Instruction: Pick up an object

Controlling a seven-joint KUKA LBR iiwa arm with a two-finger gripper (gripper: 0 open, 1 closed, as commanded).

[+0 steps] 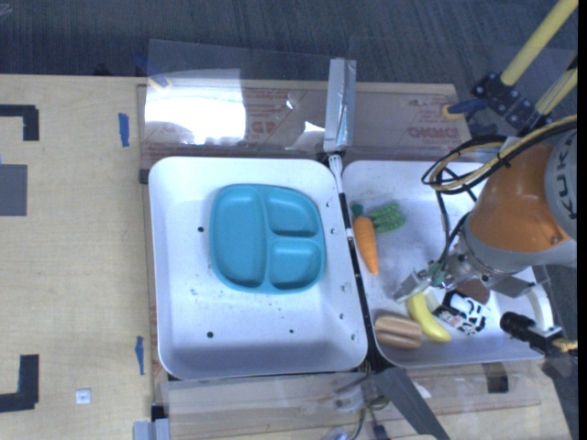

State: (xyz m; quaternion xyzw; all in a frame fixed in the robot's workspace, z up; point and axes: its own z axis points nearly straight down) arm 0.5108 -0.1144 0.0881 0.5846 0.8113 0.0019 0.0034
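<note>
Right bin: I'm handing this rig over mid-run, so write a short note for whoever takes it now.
Gripper: low in the right bin, beside the banana; nothing seen between its fingers.
Things: carrot by the divider, bread roll at the near edge, black-and-white toy next to the banana. Blue tray lies in the left bin.
Done: nothing lifted yet.
Left: grasp one object and raise it.
</note>
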